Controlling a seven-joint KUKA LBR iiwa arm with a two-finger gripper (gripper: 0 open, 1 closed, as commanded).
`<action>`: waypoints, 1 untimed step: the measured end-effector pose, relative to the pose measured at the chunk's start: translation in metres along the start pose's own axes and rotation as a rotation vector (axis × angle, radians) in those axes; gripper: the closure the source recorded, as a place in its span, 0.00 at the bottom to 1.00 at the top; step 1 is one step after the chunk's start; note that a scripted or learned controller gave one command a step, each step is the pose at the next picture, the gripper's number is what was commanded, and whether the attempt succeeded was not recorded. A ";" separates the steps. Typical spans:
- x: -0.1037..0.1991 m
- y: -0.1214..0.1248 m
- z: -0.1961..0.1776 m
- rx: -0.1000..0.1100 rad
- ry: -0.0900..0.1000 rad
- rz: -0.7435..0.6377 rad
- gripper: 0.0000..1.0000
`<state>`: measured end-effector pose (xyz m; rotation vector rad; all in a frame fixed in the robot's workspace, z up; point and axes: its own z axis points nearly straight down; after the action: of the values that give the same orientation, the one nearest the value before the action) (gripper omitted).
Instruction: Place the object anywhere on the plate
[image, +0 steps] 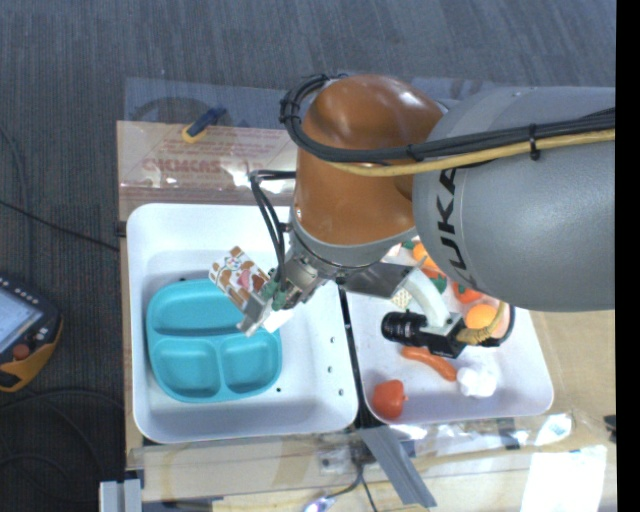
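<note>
**One small printed paper packet (238, 272) clamped above a turquoise three-compartment plastic plate (190, 312)**

Largest of all, reaching in from the right and covering the upper middle of the view: big grey robot arm (530, 200), with a glossy orange band (360, 150) above the wrist and black cables looped round it.

Below it, just beside each other, two shallow white plastic bins: left bin (140, 300) and right bin (535, 385).

Behind the left bin, flat brown cardboard sheet (180, 165) under clear film, with a small blue-and-yellow clip (203, 122) at its far edge.

On the floor of the left bin, toward its left side, the plate. Lying flat, with one long compartment at the far side and two smaller ones nearer.

At the view's left edge, part of a black-and-orange handheld device (22, 335).

Over the plate's far right corner, slanting down and to the left, two-finger gripper (258, 308). Jaws closed on the packet's right-hand edge.

Packet tilted, white with brown and red print, poised over the plate's far rim. Whether touching the plate or not, hard to tell.

In the right bin, near the front wall, round red toy (388, 397). To its right, long orange carrot-shaped piece (432, 362), just beside a lumpy white piece (478, 378). Farther back, round orange piece (485, 317), partly under the arm.
</note>
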<state>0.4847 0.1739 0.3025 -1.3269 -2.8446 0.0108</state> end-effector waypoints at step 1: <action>-0.071 0.157 -0.058 -0.001 -0.002 -0.152 1.00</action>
<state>0.6510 0.2208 0.3592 -1.1079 -2.9391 0.0101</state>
